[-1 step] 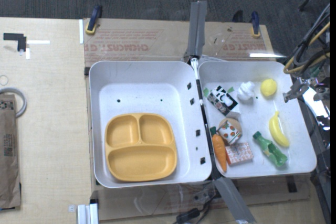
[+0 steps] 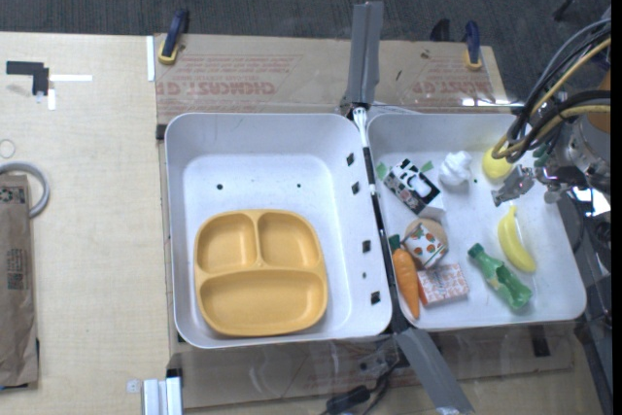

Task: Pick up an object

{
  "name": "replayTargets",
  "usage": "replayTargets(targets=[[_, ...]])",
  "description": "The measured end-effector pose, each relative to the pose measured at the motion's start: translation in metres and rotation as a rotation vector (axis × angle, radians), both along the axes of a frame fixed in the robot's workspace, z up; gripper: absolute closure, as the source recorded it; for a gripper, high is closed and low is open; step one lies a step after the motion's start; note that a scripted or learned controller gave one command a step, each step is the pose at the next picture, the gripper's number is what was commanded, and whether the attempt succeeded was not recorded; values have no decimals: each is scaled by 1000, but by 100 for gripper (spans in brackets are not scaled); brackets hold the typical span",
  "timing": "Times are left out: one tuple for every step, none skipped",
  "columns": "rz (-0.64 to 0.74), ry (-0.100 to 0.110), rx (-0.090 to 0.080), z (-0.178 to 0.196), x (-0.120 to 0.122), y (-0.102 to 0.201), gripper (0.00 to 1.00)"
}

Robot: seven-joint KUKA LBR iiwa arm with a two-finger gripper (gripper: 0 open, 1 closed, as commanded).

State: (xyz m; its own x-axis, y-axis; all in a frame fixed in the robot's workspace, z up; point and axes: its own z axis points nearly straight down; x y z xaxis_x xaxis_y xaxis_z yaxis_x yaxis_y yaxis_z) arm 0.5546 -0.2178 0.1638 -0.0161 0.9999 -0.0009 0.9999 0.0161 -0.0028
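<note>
- At the bottom of the frame, in the right bin (image 2: 573,311), a carrot (image 2: 406,282) is lying along the left wall. A red-and-white packet (image 2: 444,285) is touching it, and its print is too small to read. A green bottle-shaped toy (image 2: 502,279) is lying at lower right.
- In the left bin (image 2: 180,209), a yellow divided plate (image 2: 260,272) is sitting flat by itself.
- In mid-frame, a banana (image 2: 515,240) is lying just below the tool (image 2: 513,185), which is hanging over the right bin's right side. I cannot tell whether it is wide or narrow.
- Judging by that position, the banana or the yellow ball (image 2: 494,164) just beside the tool is looking like the likeliest pick.
- Left of them, a patterned round tub (image 2: 426,243), a black-and-white box (image 2: 411,185) and a white crumpled lump (image 2: 454,168) are lying loose.
- At the top, blue clamps (image 2: 175,36) are pinning a cardboard sheet (image 2: 292,78) to the tabletop (image 2: 87,209), probably to stop it sliding. Its red lettering is running upside down, and I am not making it out.
</note>
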Motion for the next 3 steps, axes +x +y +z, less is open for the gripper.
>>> replayTargets(targets=[[-13, 0, 12, -73, 92, 6, 0], [73, -2, 8, -72, 11, 5, 0], [330, -4, 4, -72, -12, -1, 0]])
